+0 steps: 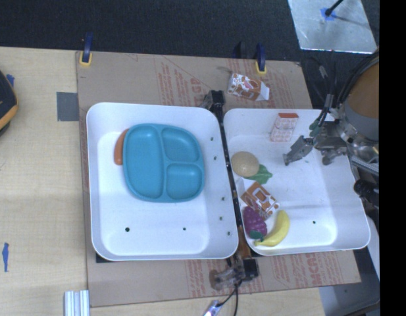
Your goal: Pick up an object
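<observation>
The gripper (312,149) sits wide open and holds nothing over the right bin (321,236), so it should pick one toy, like the small box (283,126) at about ten o'clock from it, drop straight down, then squeeze slowly.

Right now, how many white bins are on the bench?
2: the left bin holds a blue divided plate; the right bin holds the banana and other toys.
</observation>
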`<move>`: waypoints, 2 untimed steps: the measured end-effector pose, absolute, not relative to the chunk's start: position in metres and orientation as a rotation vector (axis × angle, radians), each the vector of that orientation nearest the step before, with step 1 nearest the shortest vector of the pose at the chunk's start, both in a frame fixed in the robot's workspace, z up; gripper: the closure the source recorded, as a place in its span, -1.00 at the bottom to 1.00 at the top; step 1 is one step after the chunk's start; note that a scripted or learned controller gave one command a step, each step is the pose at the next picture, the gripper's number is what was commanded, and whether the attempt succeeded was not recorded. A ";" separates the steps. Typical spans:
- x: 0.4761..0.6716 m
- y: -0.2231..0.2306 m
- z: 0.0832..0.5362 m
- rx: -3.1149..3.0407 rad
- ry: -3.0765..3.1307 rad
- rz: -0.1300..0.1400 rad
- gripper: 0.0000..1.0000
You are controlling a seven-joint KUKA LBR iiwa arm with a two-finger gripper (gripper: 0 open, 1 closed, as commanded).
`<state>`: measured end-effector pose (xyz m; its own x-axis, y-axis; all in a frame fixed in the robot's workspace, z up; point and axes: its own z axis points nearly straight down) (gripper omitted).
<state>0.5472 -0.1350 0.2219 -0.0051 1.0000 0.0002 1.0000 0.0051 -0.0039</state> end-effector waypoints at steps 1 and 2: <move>0.608 -0.097 0.100 -2.221 -2.231 -0.010 -1.00; 0.656 -0.139 0.092 -2.217 -2.224 0.002 -1.00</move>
<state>0.6565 -0.1390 0.0925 -0.0032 1.0000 -0.0003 1.0000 0.0032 -0.0014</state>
